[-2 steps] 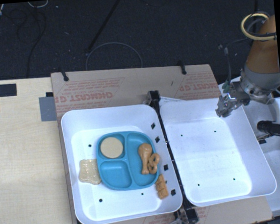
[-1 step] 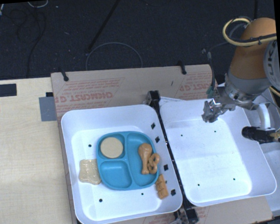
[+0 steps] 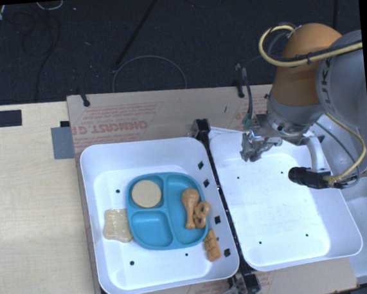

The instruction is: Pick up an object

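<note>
On the pale tabletop [image 3: 29,222], the gripper [image 3: 253,148] hangs over the right bin [image 3: 289,243]; its grip state I cannot tell. The left bin [image 3: 112,273] holds a blue tray [image 3: 156,233] with a round biscuit [image 3: 145,193] and pretzel [image 3: 194,208].

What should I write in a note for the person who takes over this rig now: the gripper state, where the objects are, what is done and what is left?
Gripper: hovering over the back left part of the right bin, with no object between its fingers; open or shut cannot be told.
Objects: all in the left bin. The blue divided plate holds a round tan piece and a tan pretzel-like piece. A pale piece lies at the plate's left edge, and a small orange-brown piece lies by its lower right corner.
Done: nothing is picked up.
Left: move to the left bin, grasp one object and lift it.
</note>
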Available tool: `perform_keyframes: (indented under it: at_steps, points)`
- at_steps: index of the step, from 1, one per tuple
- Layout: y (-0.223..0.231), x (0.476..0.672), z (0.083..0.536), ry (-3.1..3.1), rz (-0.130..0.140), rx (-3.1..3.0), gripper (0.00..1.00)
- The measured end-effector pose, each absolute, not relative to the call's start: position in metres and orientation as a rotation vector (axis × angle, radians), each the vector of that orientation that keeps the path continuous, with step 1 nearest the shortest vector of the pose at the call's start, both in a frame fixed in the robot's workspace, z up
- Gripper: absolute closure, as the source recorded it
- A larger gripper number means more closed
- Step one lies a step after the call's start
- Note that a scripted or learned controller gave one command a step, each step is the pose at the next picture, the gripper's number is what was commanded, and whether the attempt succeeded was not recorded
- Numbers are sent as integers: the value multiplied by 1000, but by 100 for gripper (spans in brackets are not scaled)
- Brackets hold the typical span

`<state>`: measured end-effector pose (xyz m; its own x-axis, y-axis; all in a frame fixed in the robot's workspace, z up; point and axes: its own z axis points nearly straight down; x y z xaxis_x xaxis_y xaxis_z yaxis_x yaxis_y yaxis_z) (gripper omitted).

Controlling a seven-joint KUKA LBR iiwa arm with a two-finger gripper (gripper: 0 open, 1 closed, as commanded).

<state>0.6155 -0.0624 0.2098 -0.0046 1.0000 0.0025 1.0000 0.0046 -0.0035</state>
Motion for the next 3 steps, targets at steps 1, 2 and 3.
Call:
perform_keyframes:
  at_steps: [1, 2, 3]
  points:
    - [-1, 616, 207, -2224, 2, -2213, 100]
    - [52, 610, 202, -2223, 3, -2213, 100]
    - [101, 614, 219, -2225, 0, -2214, 100]
